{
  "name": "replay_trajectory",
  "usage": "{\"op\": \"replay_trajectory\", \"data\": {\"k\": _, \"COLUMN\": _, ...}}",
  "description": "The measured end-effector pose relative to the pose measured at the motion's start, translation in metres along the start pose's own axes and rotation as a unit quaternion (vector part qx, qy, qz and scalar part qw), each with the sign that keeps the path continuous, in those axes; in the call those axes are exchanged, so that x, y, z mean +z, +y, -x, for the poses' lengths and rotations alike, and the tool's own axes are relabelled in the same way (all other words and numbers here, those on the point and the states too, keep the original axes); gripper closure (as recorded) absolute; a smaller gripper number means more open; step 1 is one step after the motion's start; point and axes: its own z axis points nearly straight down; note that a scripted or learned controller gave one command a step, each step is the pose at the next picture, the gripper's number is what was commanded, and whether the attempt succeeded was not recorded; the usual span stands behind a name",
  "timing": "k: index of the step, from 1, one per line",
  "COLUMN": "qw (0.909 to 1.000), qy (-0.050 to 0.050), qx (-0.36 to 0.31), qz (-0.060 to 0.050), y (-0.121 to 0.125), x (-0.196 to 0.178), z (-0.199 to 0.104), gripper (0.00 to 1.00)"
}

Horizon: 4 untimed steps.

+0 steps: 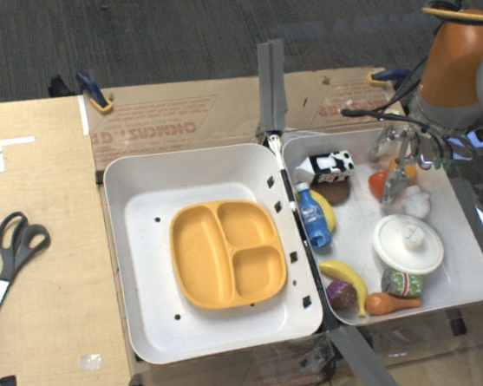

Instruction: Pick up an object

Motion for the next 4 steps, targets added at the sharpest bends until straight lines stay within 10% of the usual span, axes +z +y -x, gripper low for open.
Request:
{"op": "replay_trajectory", "data": {"k": 1, "qw": 1.0, "qy": -0.004, "qx": -0.001, "qz": -0.001, "y": 0.001, "x": -0.012, "z": 0.002, "gripper": 1.0}}
{"op": "replay_trajectory", "data": {"k": 2, "qw": 1.0, "qy": -0.004, "qx": -0.001, "qz": 0.0, "y": 0.001, "x": -0.012, "z": 0.002, "gripper": 0.0}}
{"op": "replay_trajectory", "data": {"k": 3, "qw": 0.9975, "qy": 0.0, "qx": 0.071, "qz": 0.0, "y": -0.001, "x": 0.0, "z": -0.005, "gripper": 0.0}}
{"op": "replay_trajectory", "data": {"k": 4, "qw": 0.9975, "qy": -0.004, "qx": 0.07, "qz": -0.001, "y": -0.001, "x": -0.012, "z": -0.003, "gripper": 1.0}}
